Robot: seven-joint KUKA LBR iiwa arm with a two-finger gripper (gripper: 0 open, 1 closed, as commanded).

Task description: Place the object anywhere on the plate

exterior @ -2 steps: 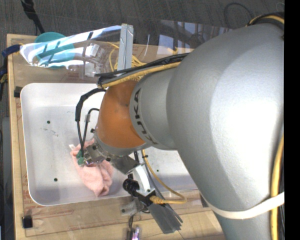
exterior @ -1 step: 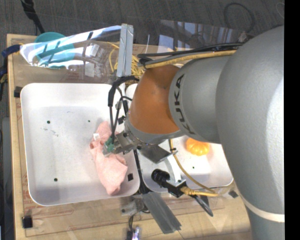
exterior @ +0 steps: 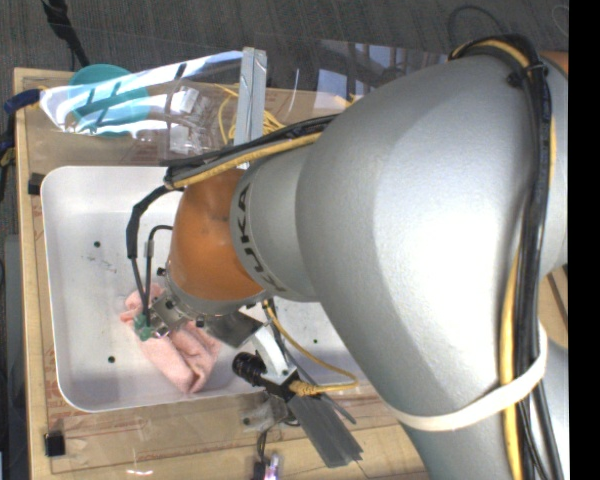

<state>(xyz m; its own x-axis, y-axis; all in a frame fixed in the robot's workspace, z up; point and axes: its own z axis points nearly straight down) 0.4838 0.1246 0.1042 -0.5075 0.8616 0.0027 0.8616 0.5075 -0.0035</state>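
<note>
Low over the left white bin (exterior: 70, 268), the grey arm (exterior: 410, 218) with its orange band (exterior: 215, 238) reaches in from the right, its gripper (exterior: 158, 320) down among a crumpled pink cloth (exterior: 185, 358) on the bin's near floor. A small green object (exterior: 142, 330) lies against the cloth's left edge, just beside the gripper. Whether the gripper is spread or pinching anything cannot be told, since the wrist hides it. Beyond the bin's far rim lies a teal plate (exterior: 98, 76).

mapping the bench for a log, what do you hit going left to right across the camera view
white bin's left wall → pink cloth → orange band → grey arm
</note>
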